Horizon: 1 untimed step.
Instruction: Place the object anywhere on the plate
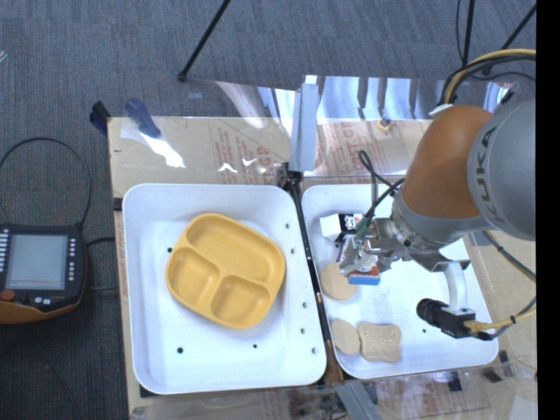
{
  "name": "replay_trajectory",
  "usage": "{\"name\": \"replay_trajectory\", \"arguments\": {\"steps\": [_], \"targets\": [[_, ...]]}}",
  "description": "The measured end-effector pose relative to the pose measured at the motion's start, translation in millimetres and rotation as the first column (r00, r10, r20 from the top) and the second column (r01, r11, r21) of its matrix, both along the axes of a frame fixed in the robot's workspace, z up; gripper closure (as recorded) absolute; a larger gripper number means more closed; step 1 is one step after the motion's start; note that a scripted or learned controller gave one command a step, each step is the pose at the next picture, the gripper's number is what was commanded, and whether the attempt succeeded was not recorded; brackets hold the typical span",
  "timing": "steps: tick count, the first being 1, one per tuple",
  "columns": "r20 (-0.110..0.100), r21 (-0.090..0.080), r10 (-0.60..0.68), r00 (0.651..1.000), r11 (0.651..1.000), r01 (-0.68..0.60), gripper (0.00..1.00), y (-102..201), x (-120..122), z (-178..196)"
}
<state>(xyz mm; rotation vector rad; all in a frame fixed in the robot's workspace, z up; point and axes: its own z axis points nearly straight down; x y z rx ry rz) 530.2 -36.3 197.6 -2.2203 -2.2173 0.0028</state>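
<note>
**Gripper low over right bin, plate sits in left bin**

Bench: two shallow white plastic bins side by side, smooth, rounded corners, small dark holes dotted along the floors. Left bin [149, 357] holds the plate [226, 269]: yellow, glossy plastic, rounded-square outline, turned at an angle, w/ three moulded compartments (one large, two smaller). No object rests on the plate.

Right bin [420, 367] holds the loose objs:
- round tan disc [337, 283], flat, matte, cookie-like, near the bin's left wall, just beside the gripper tip.
- smaller tan round piece [346, 336] near the front edge, touching or nearly touching a toast-shaped slice [380, 341], pale, speckled, squarish w/ rounded top.
- small white/black block [341, 224] toward the back-left corner; too small to ID.

Arm: grey KUKA, orange band [446, 169] bulky over the right bin, reaching in from the right. Gripper [361, 261] is down near the bin floor, metallic w/ cabling. A small blue-and-red item [365, 277] shows at its tip, above-right of the tan disc. Cannot tell whether the claw is wide, narrow or gripping; tip is cluttered and too small to resolve. Cannot tell if the blue/red item is held or merely lying under it.

Black cylindrical part w/ yellow cable [446, 316] hangs off the arm over the bin's right side.

Off bench: teach pendant [39, 265], screen-faced, on grey carpet at left.
</note>
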Motion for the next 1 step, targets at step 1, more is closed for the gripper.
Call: {"name": "replay_trajectory", "arguments": {"steps": [1], "targets": [[0.0,0.001,0.009,1.0,1.0,-0.009,1.0,80.1,25.2,21.8]]}}
